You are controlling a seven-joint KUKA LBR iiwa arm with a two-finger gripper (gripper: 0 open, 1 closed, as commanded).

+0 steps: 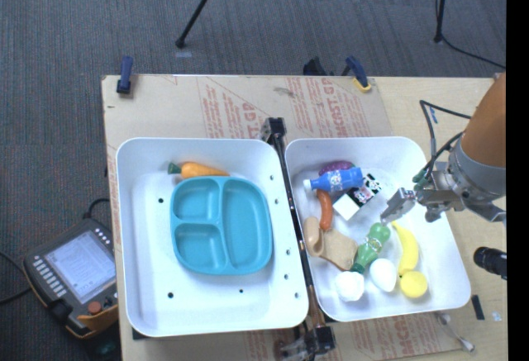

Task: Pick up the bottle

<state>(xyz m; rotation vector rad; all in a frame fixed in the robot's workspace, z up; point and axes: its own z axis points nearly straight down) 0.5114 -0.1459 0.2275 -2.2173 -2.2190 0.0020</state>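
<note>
Camera view shows the end effector (402, 204) above the right white bin (430, 154), apart from the blue plastic bottle (336, 180), holding nothing; finger spread cannot be told.

We are looking down on two white bins sitting side by side. The left bin (132, 186) is holding a blue divided plate (221, 225), with a toy carrot (198, 170) lying just behind it. The right bin (438, 186) is holding a blue bottle (336, 180) near its back, a green bottle (371, 246), a sausage (326, 210), a banana (406, 247), a lemon (414, 284) and two white eggs (366, 280). The gripper (398, 204) is hovering over the right bin, beside the banana and above the green bottle.
</note>
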